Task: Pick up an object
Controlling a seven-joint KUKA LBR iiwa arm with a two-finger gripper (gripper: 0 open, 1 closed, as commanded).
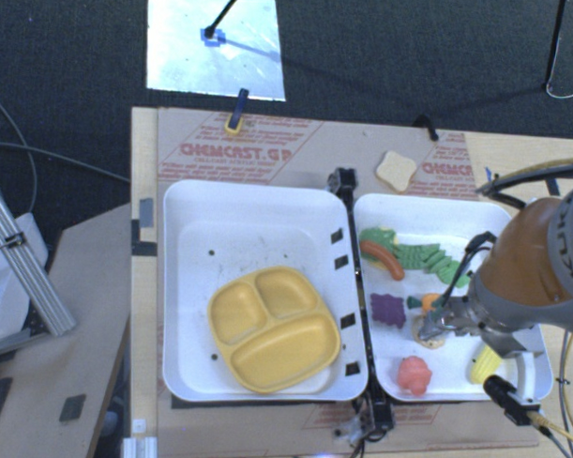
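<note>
The right bin [428,211] holds several toy foods: a green leafy piece [424,255], an orange-red sausage [386,261], a purple piece [389,310], a pink ball [413,373], a yellow piece [484,364] and a small orange bit [428,301]. My gripper [433,327] reaches down from the right into this bin, its tip at a tan round piece [430,339] between the purple piece and the yellow one. The arm's grey and orange body covers the bin's right side.
The left bin [187,267] carries a yellow divided plate [274,328]. A tan bread-like slice [396,170] lies on the cardboard behind the right bin. A black divider with clips [353,263] runs between the bins. A metal frame [23,261] stands at far left.
</note>
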